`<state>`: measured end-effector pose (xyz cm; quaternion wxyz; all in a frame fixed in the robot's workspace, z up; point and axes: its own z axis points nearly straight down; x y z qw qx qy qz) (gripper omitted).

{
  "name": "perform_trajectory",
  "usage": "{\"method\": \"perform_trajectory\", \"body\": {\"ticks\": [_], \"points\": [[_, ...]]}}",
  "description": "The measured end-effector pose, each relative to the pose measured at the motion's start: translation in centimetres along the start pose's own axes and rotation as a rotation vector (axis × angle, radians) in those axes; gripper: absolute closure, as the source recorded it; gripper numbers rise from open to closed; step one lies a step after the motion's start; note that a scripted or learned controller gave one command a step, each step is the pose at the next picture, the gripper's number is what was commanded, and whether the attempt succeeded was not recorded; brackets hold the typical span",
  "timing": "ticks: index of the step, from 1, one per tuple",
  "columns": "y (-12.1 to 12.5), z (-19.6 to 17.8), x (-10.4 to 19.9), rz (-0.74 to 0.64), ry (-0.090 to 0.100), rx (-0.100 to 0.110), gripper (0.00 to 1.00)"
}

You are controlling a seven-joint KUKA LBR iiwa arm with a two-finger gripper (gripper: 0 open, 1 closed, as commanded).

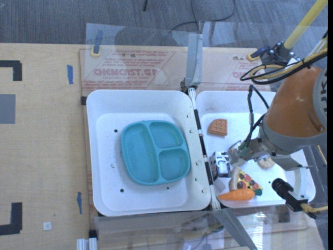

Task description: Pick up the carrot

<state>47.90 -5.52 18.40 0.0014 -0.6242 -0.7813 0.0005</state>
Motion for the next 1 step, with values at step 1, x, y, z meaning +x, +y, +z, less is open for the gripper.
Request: {"method": "perform_trajectory", "body": {"ticks": [1], "points": [[-0.72, -0.01, -3.34, 0.202, -0.002, -0.003, 1.0]]}}
